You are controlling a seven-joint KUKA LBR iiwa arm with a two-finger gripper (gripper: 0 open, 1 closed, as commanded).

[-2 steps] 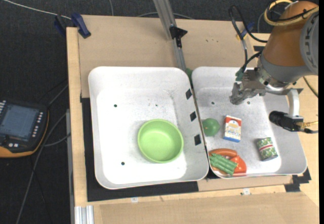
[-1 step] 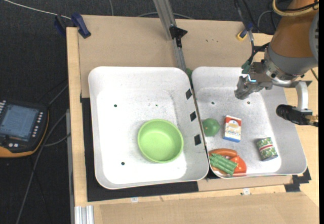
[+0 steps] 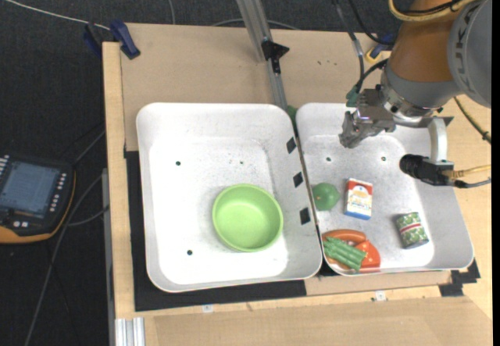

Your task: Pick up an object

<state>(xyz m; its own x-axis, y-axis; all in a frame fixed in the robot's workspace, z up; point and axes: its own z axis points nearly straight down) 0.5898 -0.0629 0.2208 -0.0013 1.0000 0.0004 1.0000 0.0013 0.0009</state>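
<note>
My gripper (image 3: 351, 136) hangs over the back part of the right bin (image 3: 391, 165), pointing down, with nothing visible between its fingers. Below it in the same bin lie a small green ball (image 3: 326, 196), a red and white carton (image 3: 359, 199), a green patterned can (image 3: 411, 230), and a red and green vegetable bundle (image 3: 351, 251) at the front edge. The carton sits about 80 pixels in front of the gripper.
The left bin (image 3: 203, 149) holds a light green bowl (image 3: 247, 217) near its front right. A metal pole (image 3: 254, 16) slants up between the bins at the back. A black cylinder (image 3: 422, 167) sticks out from the arm at right. A handheld pendant (image 3: 31, 196) lies far left.
</note>
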